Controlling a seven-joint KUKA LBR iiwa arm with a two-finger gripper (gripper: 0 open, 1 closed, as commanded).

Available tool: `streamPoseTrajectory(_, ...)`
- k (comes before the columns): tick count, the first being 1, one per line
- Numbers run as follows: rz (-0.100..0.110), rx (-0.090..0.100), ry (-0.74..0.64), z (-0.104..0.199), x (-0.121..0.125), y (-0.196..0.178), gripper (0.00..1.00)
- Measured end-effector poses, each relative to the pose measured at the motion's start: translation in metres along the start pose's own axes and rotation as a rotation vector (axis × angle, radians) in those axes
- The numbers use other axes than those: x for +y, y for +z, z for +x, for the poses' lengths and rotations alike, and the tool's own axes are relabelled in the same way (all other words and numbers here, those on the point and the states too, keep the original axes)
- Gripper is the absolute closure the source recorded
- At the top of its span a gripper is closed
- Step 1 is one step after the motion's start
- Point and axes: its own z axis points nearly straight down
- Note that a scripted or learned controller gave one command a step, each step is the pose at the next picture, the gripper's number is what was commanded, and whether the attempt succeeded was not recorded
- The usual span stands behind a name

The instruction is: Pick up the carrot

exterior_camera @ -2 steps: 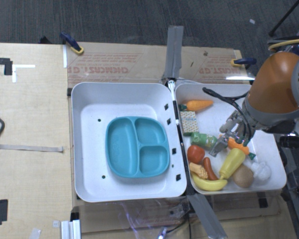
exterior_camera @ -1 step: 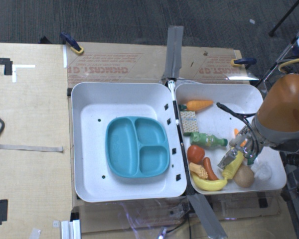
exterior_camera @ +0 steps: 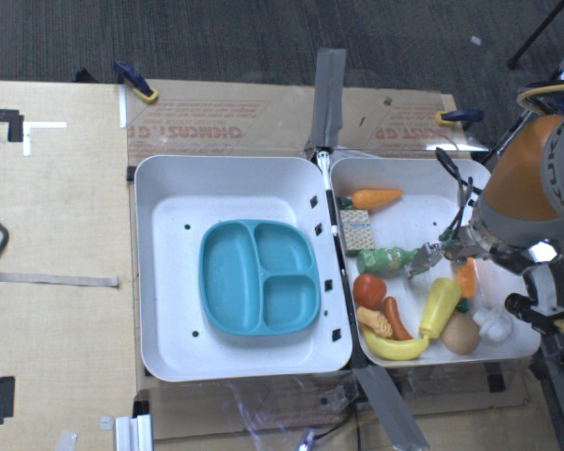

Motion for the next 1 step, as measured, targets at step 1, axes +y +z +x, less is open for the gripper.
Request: streamPoseTrajectory(1, 0.001, -0.001, -0.004, 0.0001, 0.0004, -0.0091, 1.00)
